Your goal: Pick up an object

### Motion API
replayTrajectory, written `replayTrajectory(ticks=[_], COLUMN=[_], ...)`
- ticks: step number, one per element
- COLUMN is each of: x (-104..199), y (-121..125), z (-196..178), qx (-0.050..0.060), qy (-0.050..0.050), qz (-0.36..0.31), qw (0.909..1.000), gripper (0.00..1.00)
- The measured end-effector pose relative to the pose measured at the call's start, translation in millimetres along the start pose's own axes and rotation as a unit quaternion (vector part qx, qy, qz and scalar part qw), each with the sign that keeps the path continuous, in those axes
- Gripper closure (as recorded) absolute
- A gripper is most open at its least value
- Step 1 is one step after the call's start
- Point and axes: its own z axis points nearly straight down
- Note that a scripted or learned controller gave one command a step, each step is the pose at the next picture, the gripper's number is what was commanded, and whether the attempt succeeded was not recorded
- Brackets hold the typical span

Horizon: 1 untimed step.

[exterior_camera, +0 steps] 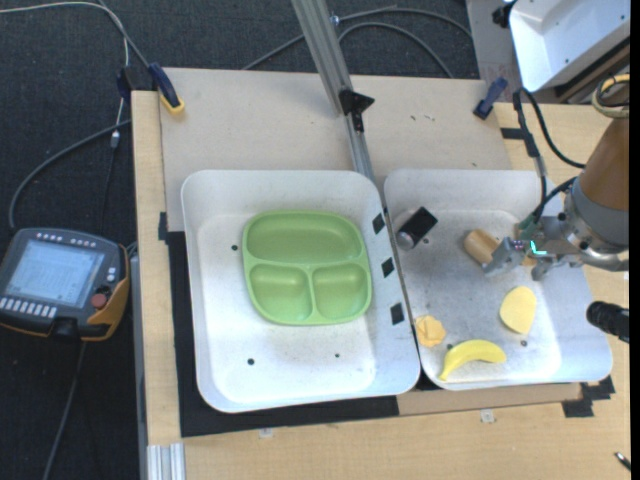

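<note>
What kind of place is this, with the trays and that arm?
Most likely a robotics lab test bench: a robot arm over two white bins, toy food such as a banana, and a handheld control pendant.

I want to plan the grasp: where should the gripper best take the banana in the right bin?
Probably across the middle of the banana, from straight above. It lies flat on the right bin floor, curved, with free space on both long sides.

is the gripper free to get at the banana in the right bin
Probably yes: the banana lies uncovered near the bin's front edge, apart from its neighbours, and the gripper sits over that same bin.
</note>
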Motion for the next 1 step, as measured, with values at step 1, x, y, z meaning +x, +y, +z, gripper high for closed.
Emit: replayTrajectory(ticks=[1], x=[0.0], y=[0.5], z=[-0.6], qx=[-0.001], qy=[0.000], qz=[0.000], qw=[1.0000], gripper=[0.00])
